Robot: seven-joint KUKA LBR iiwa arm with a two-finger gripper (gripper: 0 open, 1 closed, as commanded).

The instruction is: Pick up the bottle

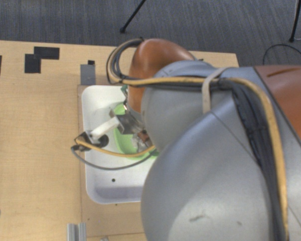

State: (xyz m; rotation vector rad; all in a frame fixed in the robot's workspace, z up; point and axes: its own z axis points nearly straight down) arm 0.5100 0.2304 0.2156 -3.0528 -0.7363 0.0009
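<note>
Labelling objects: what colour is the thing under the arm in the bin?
Light green, seen in the camera view.

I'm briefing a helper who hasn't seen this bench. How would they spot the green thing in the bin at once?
Find the shallow white plastic bin sunk in the tan wooden bench, left of the big grey robot arm. Against the arm's edge, beneath the gripper parts and the yellow cable, lies a light green curved object, mostly hidden. It is the only green thing there.

Fixed overhead camera, slanted down (very close to the arm [226, 154]) — bin [98, 185] beneath.
</note>
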